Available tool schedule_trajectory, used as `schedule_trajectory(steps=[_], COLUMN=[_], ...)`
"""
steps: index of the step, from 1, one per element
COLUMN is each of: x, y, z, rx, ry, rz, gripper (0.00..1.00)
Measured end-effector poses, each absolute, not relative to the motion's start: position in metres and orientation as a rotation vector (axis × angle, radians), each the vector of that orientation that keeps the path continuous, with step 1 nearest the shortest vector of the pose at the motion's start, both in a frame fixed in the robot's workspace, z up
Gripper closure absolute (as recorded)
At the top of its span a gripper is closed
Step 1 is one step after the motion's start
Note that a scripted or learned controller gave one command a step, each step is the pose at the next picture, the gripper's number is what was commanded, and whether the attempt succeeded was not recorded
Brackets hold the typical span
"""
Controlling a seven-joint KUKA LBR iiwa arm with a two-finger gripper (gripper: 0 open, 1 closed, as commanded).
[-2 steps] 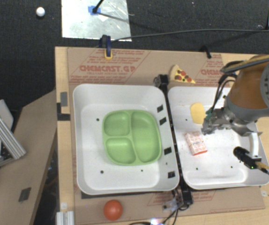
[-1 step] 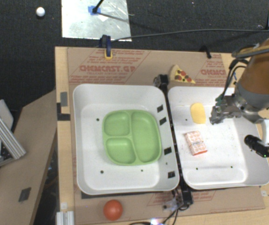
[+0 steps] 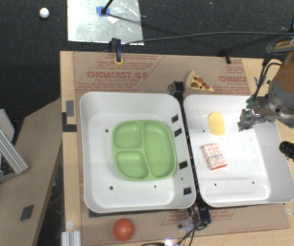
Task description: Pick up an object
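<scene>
End effector seemingly near yellow object

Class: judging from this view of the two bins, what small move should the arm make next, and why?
Probably shift the tool left over the yellow piece and lower it. The tool is in the right bin just right of that piece, nearer than the packet, and nothing shows between its tips.
</scene>
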State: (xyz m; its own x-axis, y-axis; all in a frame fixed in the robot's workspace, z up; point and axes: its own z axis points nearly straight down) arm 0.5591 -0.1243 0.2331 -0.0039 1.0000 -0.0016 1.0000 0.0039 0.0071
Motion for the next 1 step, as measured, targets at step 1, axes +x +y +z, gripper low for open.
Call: schedule_trajectory(steps=[1], x=[0.5608], y=[-0.1169], z=[0.2799], rx=[2.211], ry=[2.224], rz=[0.007], gripper=[1.00])
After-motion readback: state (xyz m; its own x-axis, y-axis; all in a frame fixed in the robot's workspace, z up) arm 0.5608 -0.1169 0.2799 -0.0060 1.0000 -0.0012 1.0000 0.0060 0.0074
